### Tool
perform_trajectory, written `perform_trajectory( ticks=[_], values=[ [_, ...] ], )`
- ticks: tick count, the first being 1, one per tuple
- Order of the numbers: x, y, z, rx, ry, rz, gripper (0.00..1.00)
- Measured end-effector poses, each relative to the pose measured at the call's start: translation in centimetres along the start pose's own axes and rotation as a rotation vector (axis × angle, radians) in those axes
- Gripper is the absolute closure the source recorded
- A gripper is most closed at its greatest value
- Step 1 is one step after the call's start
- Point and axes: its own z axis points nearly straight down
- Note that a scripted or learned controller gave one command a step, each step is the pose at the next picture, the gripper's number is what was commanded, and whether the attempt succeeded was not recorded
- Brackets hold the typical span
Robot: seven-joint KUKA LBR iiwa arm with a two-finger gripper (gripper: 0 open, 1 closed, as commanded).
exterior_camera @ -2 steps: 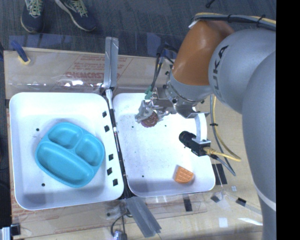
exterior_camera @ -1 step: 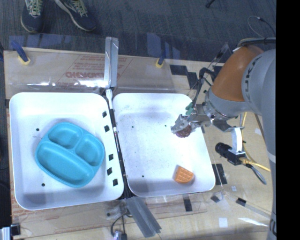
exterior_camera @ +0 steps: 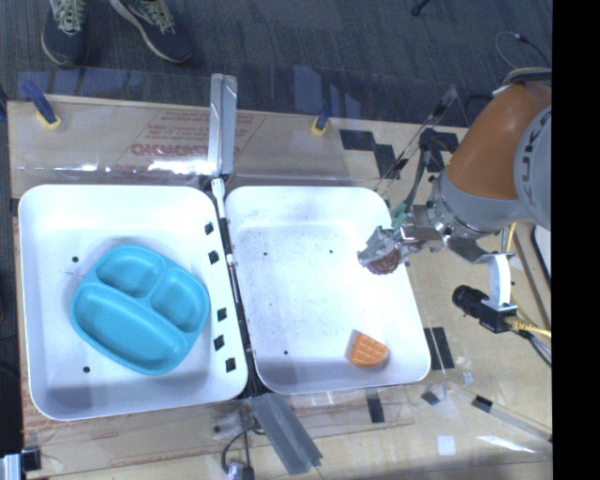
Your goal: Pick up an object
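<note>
wooden bench [exterior_camera: 469, 375], pale and marked with black tape patches, carries two shallow white bins side by side under dark carpet at the top of the frame, where a pair of shoes [exterior_camera: 112, 28] stands at the upper left. left white bin [exterior_camera: 37, 309] holds a turquoise plastic divided plate [exterior_camera: 141, 307] with three compartments, lying flat toward the middle of that bin. right white bin [exterior_camera: 309, 375] has a speckled floor and holds a small orange, waffle-like wedge [exterior_camera: 367, 350] near its lower right corner, well apart from everything else.

grey arm with its orange band [exterior_camera: 497, 141] comes in from the right of the frame, and its hand [exterior_camera: 382, 251] sits over the right rim of the right bin, in the middle right of the picture. a small brownish-red lump [exterior_camera: 384, 263] shows at the tip of the hand, but it is too blurred to tell whether it is a gripped object or part of the hand, and how far the hand is spread cannot be made out either.

as a judgement, the task stands unresolved: the orange wedge rests on the bin floor untouched, and the plate lies in place. if the lump is an object, a pick may be under way; if not, the grasp is yet to be made.
</note>
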Motion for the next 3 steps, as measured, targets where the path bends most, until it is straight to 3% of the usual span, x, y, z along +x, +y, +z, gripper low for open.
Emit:
perform_trajectory(
  ticks=[1, 2, 3],
  values=[
    [0.0, 0.0, 0.0, 0.000, 0.000, -0.001, 0.00],
    [-2.2, -1.4, 14.7, 0.002, 0.001, -0.001, 0.00],
    [-2.6, -5.6, 16.2, 0.001, 0.001, -0.003, 0.00]
  ],
)
